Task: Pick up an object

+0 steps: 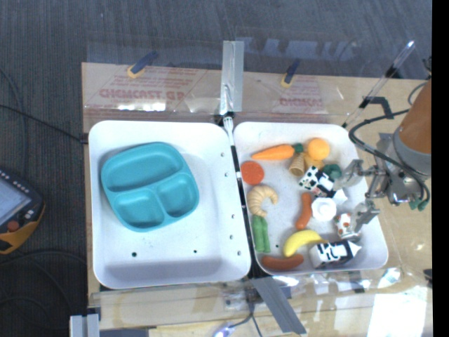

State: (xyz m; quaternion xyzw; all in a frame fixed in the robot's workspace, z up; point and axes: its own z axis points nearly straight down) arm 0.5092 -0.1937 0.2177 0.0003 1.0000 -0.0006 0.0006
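Right-hand shallow white bin (242,188) crowded with plastic toy food: long orange carrot (273,152), small round orange fruit (318,148), curled tan croissant (262,198), green cucumber stick (261,234), yellow banana (302,241), red-brown sausage (283,262), black-and-white cow-patterned carton (330,253), small white cup (323,209). Left bin (105,258) carries a teal three-compartment plastic plate (147,184). Two-finger gripper (360,192) hangs over the right edge of the toy bin, fingers spread wide and slanted, nothing between them; nearest pieces are the white cup and a small red-and-white item (343,224) just beside the lower finger (too small to identify). No object lifted yet. Risks, as judged: pieces lie touching, so a descent could pinch two together or nudge one aside; a finger might strike the bin's right wall; round smooth toys may squirt free when the fingers close.
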